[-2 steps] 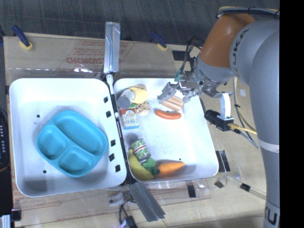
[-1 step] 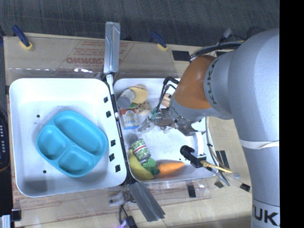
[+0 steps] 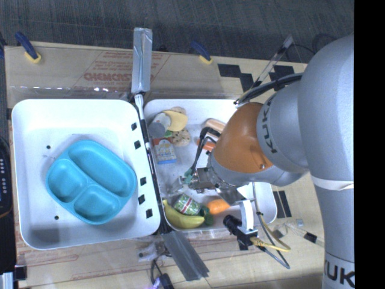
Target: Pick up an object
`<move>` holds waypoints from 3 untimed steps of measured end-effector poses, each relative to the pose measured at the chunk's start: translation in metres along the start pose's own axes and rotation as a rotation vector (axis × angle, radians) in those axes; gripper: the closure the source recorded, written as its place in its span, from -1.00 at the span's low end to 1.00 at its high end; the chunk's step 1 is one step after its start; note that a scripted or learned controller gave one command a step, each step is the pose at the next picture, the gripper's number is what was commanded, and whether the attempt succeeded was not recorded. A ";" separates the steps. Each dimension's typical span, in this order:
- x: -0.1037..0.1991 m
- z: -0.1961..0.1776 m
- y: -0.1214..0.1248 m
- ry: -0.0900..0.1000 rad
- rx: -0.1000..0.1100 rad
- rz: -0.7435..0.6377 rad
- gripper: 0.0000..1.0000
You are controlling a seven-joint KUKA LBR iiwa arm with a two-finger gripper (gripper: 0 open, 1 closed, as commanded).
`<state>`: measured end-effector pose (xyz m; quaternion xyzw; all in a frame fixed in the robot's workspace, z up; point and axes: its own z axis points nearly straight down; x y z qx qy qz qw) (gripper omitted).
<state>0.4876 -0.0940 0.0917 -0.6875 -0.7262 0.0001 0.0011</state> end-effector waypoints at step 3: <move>-0.118 -0.001 0.038 -0.001 -0.002 -0.294 -1.00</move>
